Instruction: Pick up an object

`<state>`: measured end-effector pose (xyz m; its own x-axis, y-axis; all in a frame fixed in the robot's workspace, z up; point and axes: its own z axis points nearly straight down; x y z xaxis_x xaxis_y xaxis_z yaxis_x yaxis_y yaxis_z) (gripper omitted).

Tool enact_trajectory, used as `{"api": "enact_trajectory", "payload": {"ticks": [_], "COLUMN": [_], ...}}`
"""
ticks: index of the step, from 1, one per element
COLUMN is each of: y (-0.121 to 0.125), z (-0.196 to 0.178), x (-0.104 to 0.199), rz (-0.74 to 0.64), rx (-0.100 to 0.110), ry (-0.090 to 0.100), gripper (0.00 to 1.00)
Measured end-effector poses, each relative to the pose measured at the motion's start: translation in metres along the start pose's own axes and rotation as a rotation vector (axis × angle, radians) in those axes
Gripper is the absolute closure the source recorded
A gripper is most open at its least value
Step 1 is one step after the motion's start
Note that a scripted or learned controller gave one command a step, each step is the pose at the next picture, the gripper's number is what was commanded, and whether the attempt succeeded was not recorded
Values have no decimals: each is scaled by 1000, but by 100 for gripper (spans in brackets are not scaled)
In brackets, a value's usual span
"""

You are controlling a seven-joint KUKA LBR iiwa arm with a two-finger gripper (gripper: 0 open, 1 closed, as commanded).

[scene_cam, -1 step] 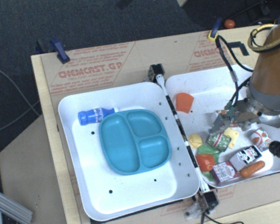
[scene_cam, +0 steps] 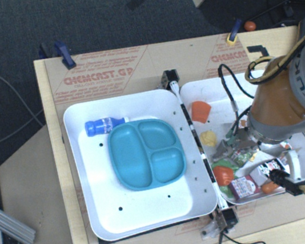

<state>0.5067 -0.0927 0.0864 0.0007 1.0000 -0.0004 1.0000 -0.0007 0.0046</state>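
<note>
Arm (scene_cam: 287, 96) bent low over right bin (scene_cam: 216, 86), lower right of frame, gripper (scene_cam: 249, 151) down among clutter; whether wide or narrow, cannot tell. Nearby: orange piece (scene_cam: 200, 111), yellow lump (scene_cam: 208, 137), red item (scene_cam: 224, 174). Left bin (scene_cam: 86, 176): teal divided plate (scene_cam: 145, 153) at centre, blue bottle (scene_cam: 102, 125) touching its upper left edge.

The arm (scene_cam: 295, 94) is grey with a wide orange band (letters "KU" show on the grey part); black and yellow cables run along it.
</note>
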Motion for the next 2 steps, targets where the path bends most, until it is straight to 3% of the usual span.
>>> {"api": "enact_trajectory", "payload": {"ticks": [1, 2], "y": [1, 27], "z": [-10, -98], "x": [0, 83], "rz": [1, -2], "rx": [-3, 4], "ry": [-1, 1], "gripper": [100, 100]}}
